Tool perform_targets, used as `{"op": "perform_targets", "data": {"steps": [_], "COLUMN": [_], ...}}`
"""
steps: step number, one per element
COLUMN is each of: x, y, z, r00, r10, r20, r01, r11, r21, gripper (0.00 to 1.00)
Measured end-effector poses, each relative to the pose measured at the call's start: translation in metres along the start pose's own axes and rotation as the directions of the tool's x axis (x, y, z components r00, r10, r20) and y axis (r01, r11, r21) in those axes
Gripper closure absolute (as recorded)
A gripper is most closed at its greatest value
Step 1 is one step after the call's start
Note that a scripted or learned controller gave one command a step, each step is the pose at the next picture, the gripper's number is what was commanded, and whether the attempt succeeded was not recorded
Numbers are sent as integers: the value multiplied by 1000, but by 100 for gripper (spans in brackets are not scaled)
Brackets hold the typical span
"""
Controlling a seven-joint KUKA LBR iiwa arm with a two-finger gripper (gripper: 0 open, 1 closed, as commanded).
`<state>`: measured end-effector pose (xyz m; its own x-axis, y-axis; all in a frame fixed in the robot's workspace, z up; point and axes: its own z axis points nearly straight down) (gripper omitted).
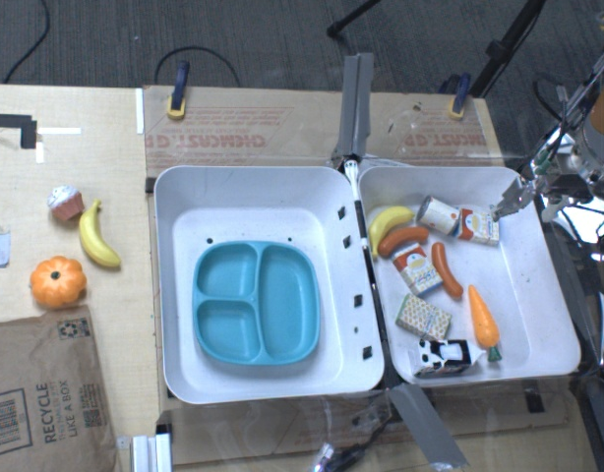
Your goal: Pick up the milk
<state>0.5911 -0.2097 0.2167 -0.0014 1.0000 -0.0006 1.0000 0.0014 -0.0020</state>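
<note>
The milk is a small carton with black and white cow patches. It lies on its side at the near edge of the right bin. My gripper reaches in over the far right corner of that bin, far from the milk. Its tip hangs just right of a red and white carton. I see nothing held in it.
The right bin also holds a banana, a can, two sausages, a red-topped box, a cracker box and a carrot. A blue divided plate lies in the left bin. A banana, a pumpkin and a cupcake sit on the bench at left.
</note>
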Motion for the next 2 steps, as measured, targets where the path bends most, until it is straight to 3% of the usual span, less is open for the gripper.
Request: {"op": "perform_targets", "data": {"steps": [1,2], "x": [54,160], "y": [25,-47], "z": [76,25], "r00": [996,959], "r10": [-88,-283], "r20": [0,0], "r01": [88,283], "r11": [996,959], "r21": [1,0], "gripper": [0,0]}}
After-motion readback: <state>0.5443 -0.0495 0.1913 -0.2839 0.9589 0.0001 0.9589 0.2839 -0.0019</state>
